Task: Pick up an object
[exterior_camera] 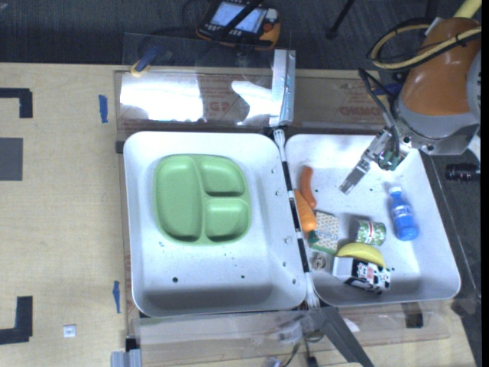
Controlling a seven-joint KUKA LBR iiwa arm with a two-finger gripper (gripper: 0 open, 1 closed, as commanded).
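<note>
**Camera view: no object lifted yet, gripper poised over the right bin**

Camera view shows the gripper [359,176] hanging above bare floor in the upper part of the right bin [439,239], with nothing between its fingers; whether they stand wide or narrow I cannot tell. The pick is not yet done. Nearest candidates are the blue bottle [402,214] just to its right and the carrot [306,199] to its left. Further toward the front lie a green can [370,231], a banana [361,252] and a black-and-white toy [370,275]. The arm slants down from the right, orange band uppermost. The left bin [141,228] holds a green divided tray [202,198].
</note>
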